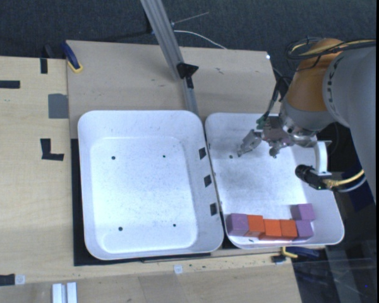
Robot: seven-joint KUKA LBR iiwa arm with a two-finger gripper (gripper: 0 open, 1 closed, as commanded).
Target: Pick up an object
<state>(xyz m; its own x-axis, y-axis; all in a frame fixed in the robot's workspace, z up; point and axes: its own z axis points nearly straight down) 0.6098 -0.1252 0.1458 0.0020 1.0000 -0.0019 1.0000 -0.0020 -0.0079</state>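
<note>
Several small blocks lie in a row along the near wall of the right bin [278,175]: a purple block [238,223], an orange block [256,225], another orange block [279,229], and two purple blocks [302,212] stacked at the right end. My gripper [259,149] hangs over the far part of the right bin, well away from the blocks. Its fingers are spread open with nothing between them.
The left bin [145,182] sits beside the right one, with black clips along the shared rim [210,180]. A metal pole [167,36] slants across the back of the bench. A cable and connector [312,175] hang off the wrist at the right.
</note>
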